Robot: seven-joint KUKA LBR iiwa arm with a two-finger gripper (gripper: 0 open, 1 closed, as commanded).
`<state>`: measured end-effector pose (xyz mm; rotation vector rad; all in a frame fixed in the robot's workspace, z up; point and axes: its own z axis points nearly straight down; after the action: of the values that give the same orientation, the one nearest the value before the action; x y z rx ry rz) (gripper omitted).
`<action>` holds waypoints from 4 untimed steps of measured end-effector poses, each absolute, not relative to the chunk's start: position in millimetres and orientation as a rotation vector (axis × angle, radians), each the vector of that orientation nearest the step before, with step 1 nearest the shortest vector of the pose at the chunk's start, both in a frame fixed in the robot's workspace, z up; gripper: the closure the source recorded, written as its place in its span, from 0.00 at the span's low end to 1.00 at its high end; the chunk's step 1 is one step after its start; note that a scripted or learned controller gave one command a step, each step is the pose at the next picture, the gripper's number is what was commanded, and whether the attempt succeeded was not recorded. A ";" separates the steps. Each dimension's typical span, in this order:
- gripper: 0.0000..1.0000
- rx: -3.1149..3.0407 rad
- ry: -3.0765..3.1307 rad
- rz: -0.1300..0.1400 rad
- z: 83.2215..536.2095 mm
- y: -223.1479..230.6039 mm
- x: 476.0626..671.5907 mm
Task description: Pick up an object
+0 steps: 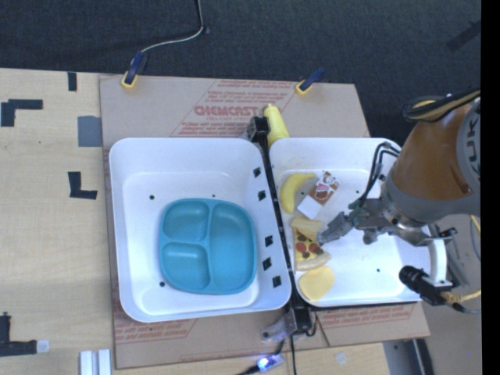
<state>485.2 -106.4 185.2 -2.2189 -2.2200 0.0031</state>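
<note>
**Claw low over the toy food in the right bin**

Camera view: the claw (334, 229) reaches in over the right bin (367, 287), its tip down among the toy food; whether it is released or clenched, I cannot tell. Just beside its tip lies the pizza slice (308, 248). Just beyond, toward the divider, sits a pale wedge (306, 226). Up and left of the claw are the banana piece (292, 190) and a small white carton (319, 198); below it, near the bin's front, a yellow disc (316, 284).

The pizza slice looks light, stiff, smooth plastic, flat and likely slippery. Pinching across its narrower width seems safest. Well to the claw's left, the other bin holds a blue divided plate (208, 245).
</note>
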 end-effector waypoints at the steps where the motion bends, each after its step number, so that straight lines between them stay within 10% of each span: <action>1: 0.00 -2.218 -2.227 -0.002 209.4 -91.1 527.8; 2: 0.00 -2.218 -2.211 0.012 116.8 -119.8 498.9; 4: 0.00 -2.215 -2.230 -0.005 127.7 -99.4 625.7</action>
<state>625.7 -99.4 127.7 -2.2152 -2.2299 -0.0047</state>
